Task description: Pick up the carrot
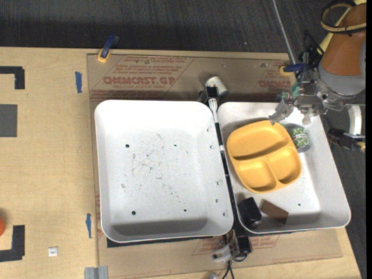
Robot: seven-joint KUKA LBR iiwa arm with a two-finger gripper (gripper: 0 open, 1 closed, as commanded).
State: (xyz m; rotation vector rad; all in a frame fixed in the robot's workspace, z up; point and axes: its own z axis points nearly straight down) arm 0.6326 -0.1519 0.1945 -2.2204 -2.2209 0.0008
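Note:
My gripper point(292, 116) hangs over the far edge of the right bin point(325, 179), just above the back rim of a yellow divided plate point(264, 156). Its two fingers stand apart, open, with nothing between them. A small green speckled object point(300, 138) lies in the bin just below the gripper, by the plate's right side. A small orange thing point(2, 226) shows at the far left edge of the bench, cut off by the frame; I cannot tell what it is.
A black object point(250, 211) and a brown block point(273, 211) lie at the right bin's near edge. The left bin point(157, 167) holds only faint marks. Blue clamps point(107, 46) hold the cardboard at the back. A cable runs between the bins.

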